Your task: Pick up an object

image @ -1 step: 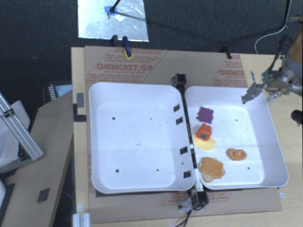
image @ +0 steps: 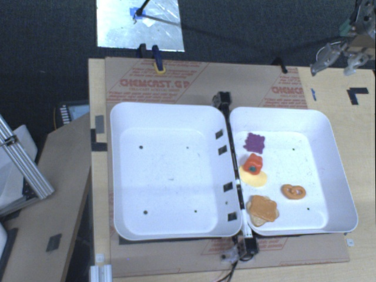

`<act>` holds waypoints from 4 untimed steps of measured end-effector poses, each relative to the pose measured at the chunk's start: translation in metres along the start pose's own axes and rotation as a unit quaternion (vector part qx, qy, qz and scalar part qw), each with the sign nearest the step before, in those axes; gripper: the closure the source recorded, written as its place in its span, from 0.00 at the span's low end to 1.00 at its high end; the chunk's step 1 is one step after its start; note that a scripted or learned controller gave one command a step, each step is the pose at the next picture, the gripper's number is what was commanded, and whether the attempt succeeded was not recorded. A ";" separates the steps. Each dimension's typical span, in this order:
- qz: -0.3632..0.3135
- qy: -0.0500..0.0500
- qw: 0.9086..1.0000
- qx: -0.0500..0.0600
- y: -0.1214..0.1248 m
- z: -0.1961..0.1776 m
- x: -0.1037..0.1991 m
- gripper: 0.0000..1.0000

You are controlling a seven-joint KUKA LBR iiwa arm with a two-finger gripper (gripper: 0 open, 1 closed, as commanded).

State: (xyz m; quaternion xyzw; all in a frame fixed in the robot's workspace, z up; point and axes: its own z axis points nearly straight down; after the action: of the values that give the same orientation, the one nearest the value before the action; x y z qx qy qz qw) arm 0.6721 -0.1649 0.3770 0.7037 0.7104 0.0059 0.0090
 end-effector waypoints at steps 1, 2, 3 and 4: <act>0.005 0.000 1.000 0.002 -0.079 -0.127 -0.009 0.00; 0.002 0.001 1.000 0.006 -0.075 -0.129 -0.007 1.00; -0.002 0.003 1.000 0.007 -0.115 -0.162 0.082 1.00; 0.000 0.003 1.000 0.009 -0.121 -0.161 0.136 1.00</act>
State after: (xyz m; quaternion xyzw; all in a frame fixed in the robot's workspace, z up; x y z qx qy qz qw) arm 0.5468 -0.0291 0.5353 0.7035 0.7106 0.0016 0.0005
